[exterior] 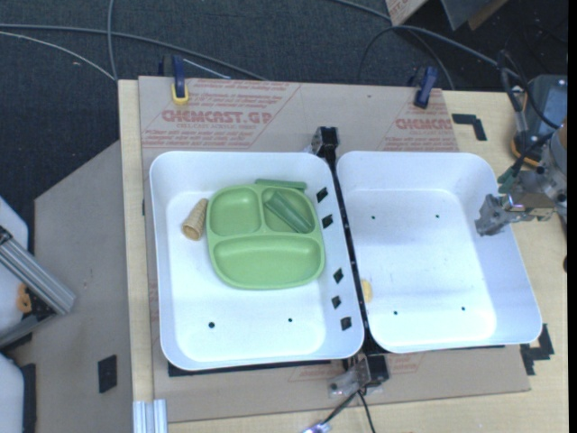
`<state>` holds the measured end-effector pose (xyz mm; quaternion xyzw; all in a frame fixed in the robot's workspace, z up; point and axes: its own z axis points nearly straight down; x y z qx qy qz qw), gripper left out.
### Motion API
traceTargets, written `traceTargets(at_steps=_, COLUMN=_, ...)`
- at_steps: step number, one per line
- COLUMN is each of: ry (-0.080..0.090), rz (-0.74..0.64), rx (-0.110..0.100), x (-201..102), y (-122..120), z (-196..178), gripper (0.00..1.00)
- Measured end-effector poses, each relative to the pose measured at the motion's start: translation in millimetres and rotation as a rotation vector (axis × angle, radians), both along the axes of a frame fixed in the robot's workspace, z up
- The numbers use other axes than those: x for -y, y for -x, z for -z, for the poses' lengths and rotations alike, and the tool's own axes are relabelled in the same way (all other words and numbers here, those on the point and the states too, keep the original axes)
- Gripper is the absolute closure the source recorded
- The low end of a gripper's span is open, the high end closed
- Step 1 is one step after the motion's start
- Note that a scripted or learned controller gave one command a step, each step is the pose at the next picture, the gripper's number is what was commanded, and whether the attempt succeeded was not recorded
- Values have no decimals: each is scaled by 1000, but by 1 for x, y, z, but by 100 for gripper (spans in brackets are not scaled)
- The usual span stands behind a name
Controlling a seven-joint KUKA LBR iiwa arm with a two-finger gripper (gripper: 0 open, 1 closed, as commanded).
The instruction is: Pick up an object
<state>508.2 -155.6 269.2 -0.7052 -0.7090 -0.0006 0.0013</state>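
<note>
The bench [225, 111] carries two shallow white bins side by side, meeting along a dark divider strip at the centre.

Left bin [180, 332]: a green divided plate [266, 237] lies flat in the upper middle of the bin floor. The plate has three compartments: two small ones at the top and one wide one below. A green flat piece [290, 211] rests slantwise in the upper right compartment. A second dark green strip [279, 185] shows just beyond the plate's top rim. A small tan ice-cream cone [194, 218] lies on the bin floor just beside the plate's left edge, its wide mouth toward the bottom of the view.

Right bin [433, 332]: a small yellowish object [365, 290] sits at the left wall, next to the divider.

The gripper [491, 216] is positioned over the right rim of the right bin, well apart from the plate and the cone. Nothing shows between its fingers. Whether the fingers are open or closed cannot be determined at this resolution.

Two blue clamps [179, 79] hold the board at the bench's far edge.
</note>
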Motion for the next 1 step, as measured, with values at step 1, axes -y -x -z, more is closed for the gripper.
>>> traceTargets(at_steps=1, ry=0, rz=0, rx=-2, x=-52, y=9, z=1, gripper=100)
